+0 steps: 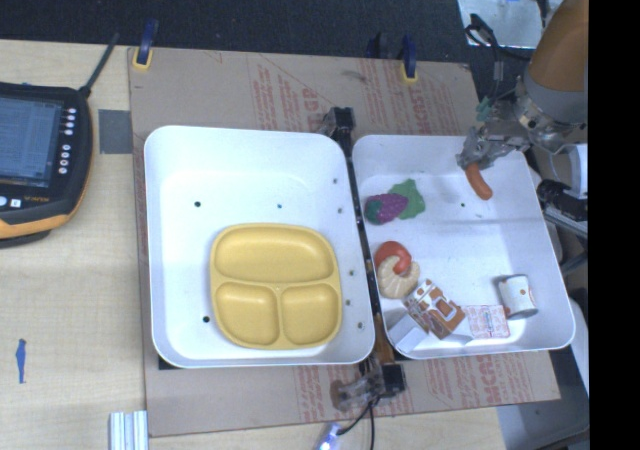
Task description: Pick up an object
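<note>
The grey arm with its orange band enters at the upper right of the frame, and its 2-finger gripper [484, 153] sits low over the upper right corner of the right-hand shallow white bin [548, 268]; directly below its tip, toward the bin's upper right, lies a small orange sausage-shaped toy [480, 182], slanted and touching or nearly touching the gripper; whether the gripper is open, closed or clamped on the toy cannot be told from this view, since the tip is dark and small. The placement suggests the sausage is the chosen target, being the piece closest to the arm's side and apart from the rest, so it can be approached without nudging neighbours.

The other candidates lie lower and to the left in the same bin: a purple grape cluster with a green leaf [394, 203] at its upper left; a red-and-tan round toy food [394, 270] at middle left against the divider; a brown-and-white patterned block [434, 309] and a flat pink-and-white packet [487, 321] along the lower edge; a small white cup-like cylinder [516, 295] at lower right.

The left-hand shallow white bin [175, 168] holds a yellow plastic 3-compartment tray [277, 285] in its lower half, probably a drop place; a black-and-orange teach pendant [38, 160] rests at the far left of the frame, out of the arm's way.
</note>
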`<state>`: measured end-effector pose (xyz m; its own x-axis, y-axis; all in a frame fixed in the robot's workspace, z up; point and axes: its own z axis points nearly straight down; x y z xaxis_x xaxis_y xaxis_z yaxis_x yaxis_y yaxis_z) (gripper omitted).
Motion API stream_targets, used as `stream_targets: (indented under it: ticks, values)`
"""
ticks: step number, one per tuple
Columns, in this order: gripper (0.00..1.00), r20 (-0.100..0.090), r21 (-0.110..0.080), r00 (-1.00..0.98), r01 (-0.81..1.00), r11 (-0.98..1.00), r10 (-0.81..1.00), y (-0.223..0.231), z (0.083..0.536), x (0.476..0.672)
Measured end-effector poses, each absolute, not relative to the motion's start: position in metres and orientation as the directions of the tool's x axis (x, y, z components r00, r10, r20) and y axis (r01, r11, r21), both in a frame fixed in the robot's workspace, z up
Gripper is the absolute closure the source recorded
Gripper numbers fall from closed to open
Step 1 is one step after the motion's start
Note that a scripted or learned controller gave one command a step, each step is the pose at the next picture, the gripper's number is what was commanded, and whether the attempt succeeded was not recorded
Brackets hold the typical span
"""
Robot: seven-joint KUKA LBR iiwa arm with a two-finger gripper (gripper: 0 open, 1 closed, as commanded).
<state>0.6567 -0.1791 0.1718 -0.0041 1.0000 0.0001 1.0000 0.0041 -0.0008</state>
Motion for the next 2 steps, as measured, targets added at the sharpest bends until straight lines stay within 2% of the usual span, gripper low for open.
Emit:
stream_targets:
  ticks: [1,2]
  values:
    - [1.0,0.0,-0.004,-0.006,1.0,0.006,1.0,-0.089,0.192,0.656]
    - [1.0,-0.001,-0.005,-0.006,1.0,0.006,1.0,-0.048,0.198,0.63]
